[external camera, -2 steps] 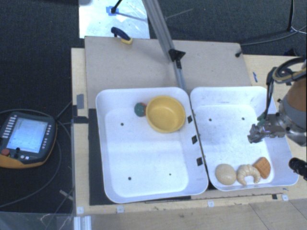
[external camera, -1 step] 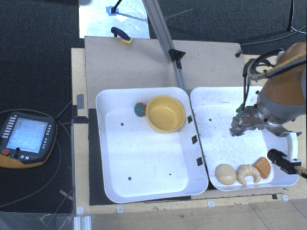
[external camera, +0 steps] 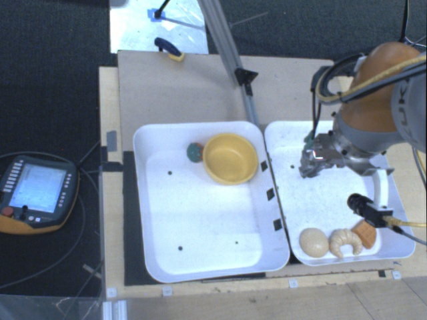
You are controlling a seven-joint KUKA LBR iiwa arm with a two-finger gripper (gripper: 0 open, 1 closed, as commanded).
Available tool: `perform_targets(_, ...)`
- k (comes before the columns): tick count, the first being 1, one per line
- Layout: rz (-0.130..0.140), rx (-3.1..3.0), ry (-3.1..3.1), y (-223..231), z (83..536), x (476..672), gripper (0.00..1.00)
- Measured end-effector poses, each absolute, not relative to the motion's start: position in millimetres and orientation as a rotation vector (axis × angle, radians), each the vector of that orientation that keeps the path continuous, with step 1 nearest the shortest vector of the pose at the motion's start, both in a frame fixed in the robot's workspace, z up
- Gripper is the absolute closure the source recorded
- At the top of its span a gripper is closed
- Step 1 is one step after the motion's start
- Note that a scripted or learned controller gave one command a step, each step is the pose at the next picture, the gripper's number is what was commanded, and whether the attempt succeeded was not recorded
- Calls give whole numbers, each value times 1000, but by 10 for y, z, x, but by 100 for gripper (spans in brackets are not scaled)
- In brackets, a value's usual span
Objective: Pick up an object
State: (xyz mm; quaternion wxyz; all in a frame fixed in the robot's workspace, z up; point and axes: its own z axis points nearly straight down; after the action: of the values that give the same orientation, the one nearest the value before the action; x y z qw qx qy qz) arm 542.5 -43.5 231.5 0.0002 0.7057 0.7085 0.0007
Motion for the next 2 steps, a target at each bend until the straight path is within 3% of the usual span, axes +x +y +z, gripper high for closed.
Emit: perform_targets(2, 0, 2217, 2225, 295, 2196, 6091, 100)
